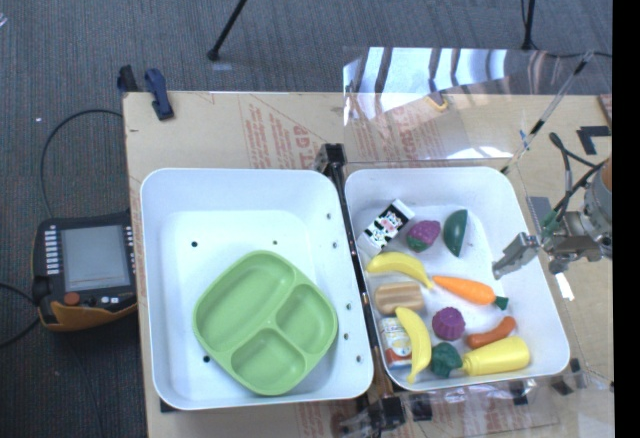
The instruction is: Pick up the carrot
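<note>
The carrot (464,289), orange with a green stub at its right end, lies on its side in the middle of the right bin (500,188), among other toy foods. My gripper (538,268) hangs over the bin's right rim, a short way to the right of the carrot and slightly above it in the picture. Its fingers (513,255) stand apart with nothing between them, and they do not touch the carrot.
Around the carrot lie two bananas (398,266), a bread roll (397,296), a purple vegetable (448,323), a red-orange pepper (490,333), a yellow bottle (495,358), broccoli (445,359) and a milk carton (387,224). The left bin (170,196) holds a green divided plate (265,323).
</note>
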